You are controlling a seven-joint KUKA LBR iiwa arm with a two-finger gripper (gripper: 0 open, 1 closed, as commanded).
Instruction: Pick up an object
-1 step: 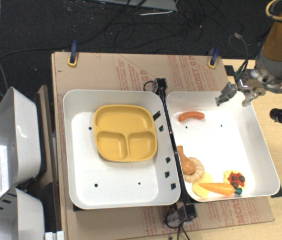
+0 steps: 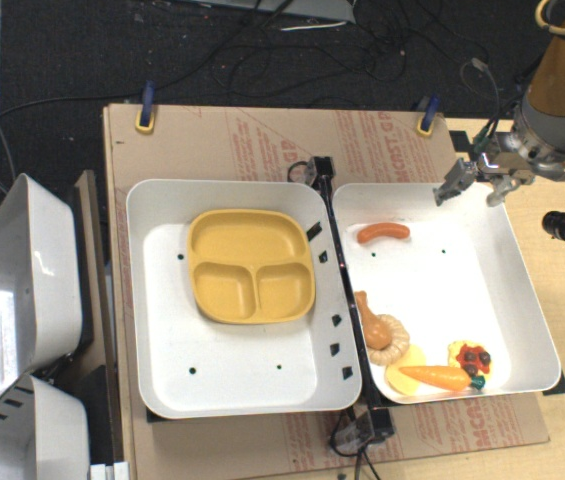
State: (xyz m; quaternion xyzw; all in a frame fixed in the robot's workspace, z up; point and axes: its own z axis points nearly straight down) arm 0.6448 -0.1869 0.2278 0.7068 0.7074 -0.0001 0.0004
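Gripper (image 2: 473,184): we are seeing it hanging at the upper right of the frame, over the far rim of the right bin (image 2: 522,268), fingers spread apart and holding nothing.

Candidates for picking, all lying in that bin: a sausage (image 2: 383,232) near the top, alone and easiest to reach; a drumstick (image 2: 380,332), a carrot (image 2: 435,376) and a small red and yellow toy (image 2: 471,357) crowding the lower edge.

Left bin (image 2: 152,298): it is holding a yellow divided plate (image 2: 252,266).

We are finding the small toy hard to identify, and the arm (image 2: 562,78) is running off the frame.
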